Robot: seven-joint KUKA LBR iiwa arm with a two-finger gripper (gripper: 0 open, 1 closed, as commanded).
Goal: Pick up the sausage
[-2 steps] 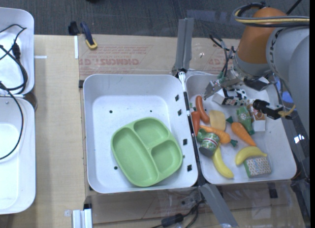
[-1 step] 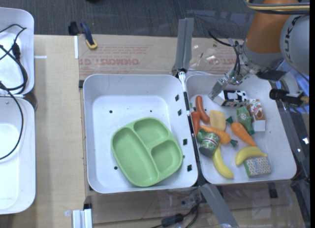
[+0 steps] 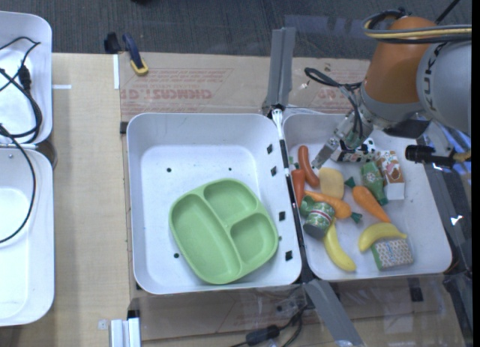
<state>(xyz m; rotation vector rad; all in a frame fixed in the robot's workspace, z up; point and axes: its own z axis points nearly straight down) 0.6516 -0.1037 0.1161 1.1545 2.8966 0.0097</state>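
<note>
Two shallow white plastic bins (image 3: 142,188) sit side by side on my pale wooden bench (image 3: 82,188), with dark grey carpet (image 3: 210,8) beyond. I see the two-finger gripper (image 3: 335,152) over the right bin, whether open or closed I cannot tell. Just left of it lies the slim reddish-orange toy sausage (image 3: 306,166), lengthwise beside the bin's left wall, glossy and slightly curved.

Left bin: green tray, alone.
Right of frame I note two bananas (image 3: 339,249), two carrots (image 3: 370,201), a can (image 3: 316,217), all in the right bin (image 3: 435,259); green divided tray (image 3: 223,230) lower centre.
</note>
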